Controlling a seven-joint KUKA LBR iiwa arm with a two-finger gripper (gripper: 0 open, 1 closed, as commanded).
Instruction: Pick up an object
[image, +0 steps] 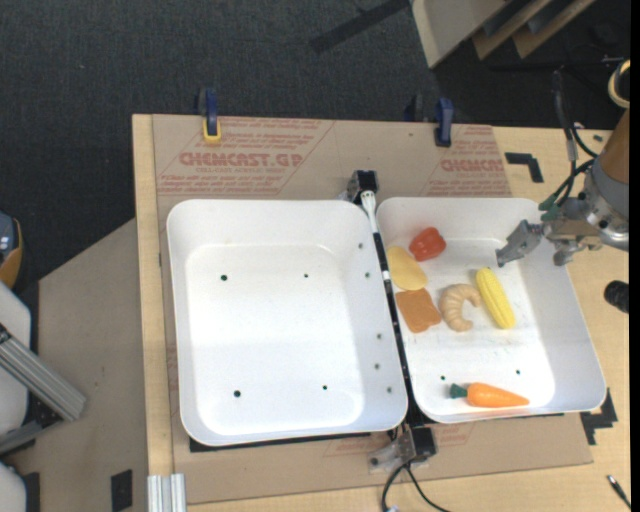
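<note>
The right bin holds several toy foods: a red pepper, a yellow round piece, a brown bread slice, a tan croissant, a yellow corn cob and an orange carrot near the front edge. My gripper hangs over the bin's back right part, above and to the right of the corn. Its two fingers stand apart, open, with nothing between them.
The left bin lies beside the right one, the two meeting along a dark seam. Both rest on a cardboard sheet held by blue clamps at the back.
</note>
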